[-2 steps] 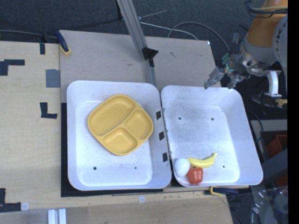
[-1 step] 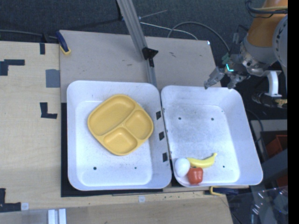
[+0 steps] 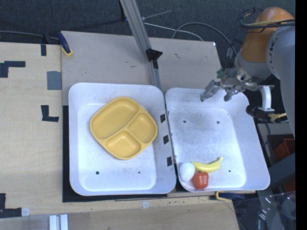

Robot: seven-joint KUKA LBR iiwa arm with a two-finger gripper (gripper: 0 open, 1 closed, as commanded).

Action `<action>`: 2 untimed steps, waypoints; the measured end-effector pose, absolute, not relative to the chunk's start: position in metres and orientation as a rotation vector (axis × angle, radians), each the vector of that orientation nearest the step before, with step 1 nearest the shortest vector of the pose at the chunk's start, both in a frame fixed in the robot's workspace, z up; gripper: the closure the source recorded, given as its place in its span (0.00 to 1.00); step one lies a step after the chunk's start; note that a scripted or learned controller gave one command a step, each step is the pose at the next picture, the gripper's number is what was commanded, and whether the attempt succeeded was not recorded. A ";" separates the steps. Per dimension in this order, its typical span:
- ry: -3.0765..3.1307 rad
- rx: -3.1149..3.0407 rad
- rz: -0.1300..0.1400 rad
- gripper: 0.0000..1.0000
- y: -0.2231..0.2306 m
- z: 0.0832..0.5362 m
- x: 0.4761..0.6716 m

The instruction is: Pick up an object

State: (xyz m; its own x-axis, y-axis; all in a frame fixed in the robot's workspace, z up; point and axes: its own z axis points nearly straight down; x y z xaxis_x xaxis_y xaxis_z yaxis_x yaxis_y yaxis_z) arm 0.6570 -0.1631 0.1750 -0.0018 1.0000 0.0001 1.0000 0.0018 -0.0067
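While your end effector [image 3: 218, 93] hovers over the far rim of the right bin [image 3: 249, 143], its two fingers stand apart with nothing between them. Below it and toward you, the speckled floor of that bin lies bare, so you have open room right down to the near edge. The bin's far rim sits directly under the fingers, and its right wall runs just beside the wrist.

The pickable things are well apart from the end effector, bunched in the bin's near left corner: a banana [image 3: 209, 165], a white egg-shaped object [image 3: 186, 170] touching its left end, and a red pepper-like object [image 3: 201, 179] just beneath the banana, pressed against the near rim.

To the end effector's left, across the two touching rims, the left bin [image 3: 79, 143] holds a yellow divided plate [image 3: 123, 127] lying flat, turned at a slant.

Further left and away from the end effector, a grey metal pole [image 3: 139, 30] rises at a slant from the bench [image 3: 105, 56], its black clamp [image 3: 153, 55] near the seam between the bins. Thin cables [image 3: 194, 28] loop over the bench behind the wrist.
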 end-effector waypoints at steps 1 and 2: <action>-2.223 -2.216 0.007 0.00 -0.162 0.124 0.666; -2.223 -2.217 0.006 0.00 -0.162 0.088 0.665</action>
State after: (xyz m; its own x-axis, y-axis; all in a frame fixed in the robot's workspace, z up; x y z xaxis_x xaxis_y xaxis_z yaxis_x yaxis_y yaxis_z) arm 0.6654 -0.1616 0.0883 -0.0027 1.0000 -0.0016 1.0000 0.0027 -0.0036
